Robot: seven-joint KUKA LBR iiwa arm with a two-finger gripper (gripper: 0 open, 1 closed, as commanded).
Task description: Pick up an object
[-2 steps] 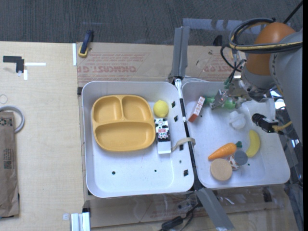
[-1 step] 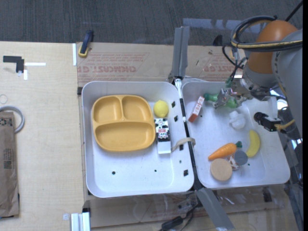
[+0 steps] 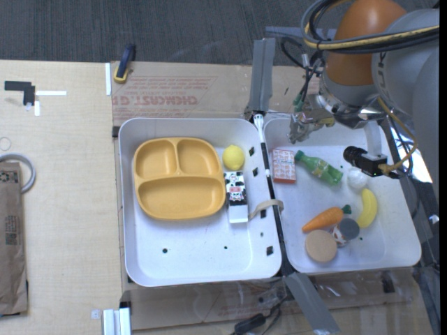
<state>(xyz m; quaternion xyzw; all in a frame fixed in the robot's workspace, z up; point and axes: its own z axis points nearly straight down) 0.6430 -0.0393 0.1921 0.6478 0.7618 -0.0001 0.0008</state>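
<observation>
My gripper (image 3: 303, 128) hangs over the far left corner of the right bin (image 3: 391, 257), and I see nothing held in it. Just in front of it lie a small red-and-white box (image 3: 283, 165) and a green bottle (image 3: 319, 167) on its side. Nearer the front of that bin are a banana (image 3: 368, 207), a carrot (image 3: 325, 219), a tan round disc (image 3: 321, 246) and a small grey-and-dark object (image 3: 346, 230). A small white item (image 3: 357, 180) lies by the banana's upper end.
The left bin (image 3: 195, 264) holds a yellow divided plate (image 3: 179, 176), a yellow ball (image 3: 233, 157) and a white-and-black box (image 3: 237, 194) along its right wall. A divider rim (image 3: 269, 187) separates the bins. Cardboard (image 3: 181, 93) lies behind them.
</observation>
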